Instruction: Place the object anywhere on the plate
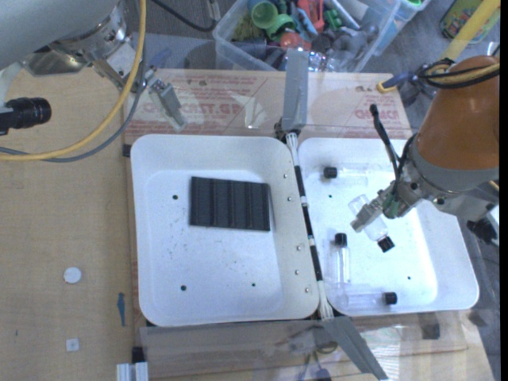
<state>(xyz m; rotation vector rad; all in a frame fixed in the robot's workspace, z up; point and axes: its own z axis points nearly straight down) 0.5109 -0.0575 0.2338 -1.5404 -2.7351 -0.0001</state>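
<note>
A dark grey ribbed plate (230, 203) lies flat in the left bin (159, 292). Several clear vials with black caps lie in the right bin (452, 284): one near the back (343, 170), one upright-looking near the divider (340, 259), one along the front wall (367, 298). A further vial with a black cap (385, 242) lies just below the gripper's tip. My gripper (367, 213) hangs over the middle of the right bin, pointing left and down, its silvery tip right beside that vial. Whether it touches the vial is unclear.
The grey and orange arm (456, 133) fills the space above the right bin's back right. A clear tub of coloured toys (317, 14) stands behind the bins. A yellow cable (103, 125) curves over the bench at left. A ridge (305, 228) divides the bins.
</note>
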